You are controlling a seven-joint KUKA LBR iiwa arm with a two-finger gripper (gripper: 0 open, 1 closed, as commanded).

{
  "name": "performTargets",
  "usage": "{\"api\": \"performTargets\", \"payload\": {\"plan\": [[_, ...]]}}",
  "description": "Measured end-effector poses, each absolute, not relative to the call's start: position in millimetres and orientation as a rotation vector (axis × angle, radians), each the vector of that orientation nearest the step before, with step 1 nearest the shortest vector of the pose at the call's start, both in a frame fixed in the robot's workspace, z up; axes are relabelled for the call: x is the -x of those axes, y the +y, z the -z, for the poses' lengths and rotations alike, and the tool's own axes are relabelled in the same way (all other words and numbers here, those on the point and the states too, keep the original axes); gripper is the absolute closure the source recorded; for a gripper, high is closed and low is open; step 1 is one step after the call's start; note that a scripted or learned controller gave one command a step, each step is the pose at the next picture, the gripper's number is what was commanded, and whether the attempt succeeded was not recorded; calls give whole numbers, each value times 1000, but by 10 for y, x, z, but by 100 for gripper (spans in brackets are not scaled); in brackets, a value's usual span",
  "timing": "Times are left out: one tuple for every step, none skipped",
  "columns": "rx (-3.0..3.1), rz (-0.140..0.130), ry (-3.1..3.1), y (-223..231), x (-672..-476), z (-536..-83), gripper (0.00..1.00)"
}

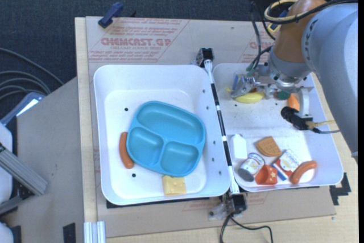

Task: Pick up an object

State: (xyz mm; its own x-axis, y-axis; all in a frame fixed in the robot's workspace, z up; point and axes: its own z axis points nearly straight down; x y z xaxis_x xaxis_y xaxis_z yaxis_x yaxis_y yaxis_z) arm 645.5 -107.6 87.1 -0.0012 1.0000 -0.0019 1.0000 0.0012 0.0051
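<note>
My gripper (244,87) is low over the far left part of the right bin (327,148), reaching in from the right. Just under and in front of it lies a yellow banana (251,98), touching or nearly touching the gripper. A small orange piece (293,102) lies to the banana's right. Near the front of the right bin are a white bottle (239,145), a brown cracker (268,146), a small can (251,167), a red item (266,175), a printed packet (288,160) and a reddish sausage (303,172).
The left bin (108,116) holds a blue divided tray (165,138), an orange sausage (125,150) at its left and a yellow cheese block (174,185) in front. A dark divider rail (217,116) runs between the bins. A blue clip (110,14) lies on the board behind.
</note>
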Motion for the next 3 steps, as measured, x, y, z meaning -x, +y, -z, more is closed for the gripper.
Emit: {"api": "performTargets", "payload": {"plan": [[-2215,-2,2220,-1072,-6456,-968,100],[-2219,0,2223,-410,-6319,-2280,100],[-2221,2,2225,123,-5893,-2575,100]]}}
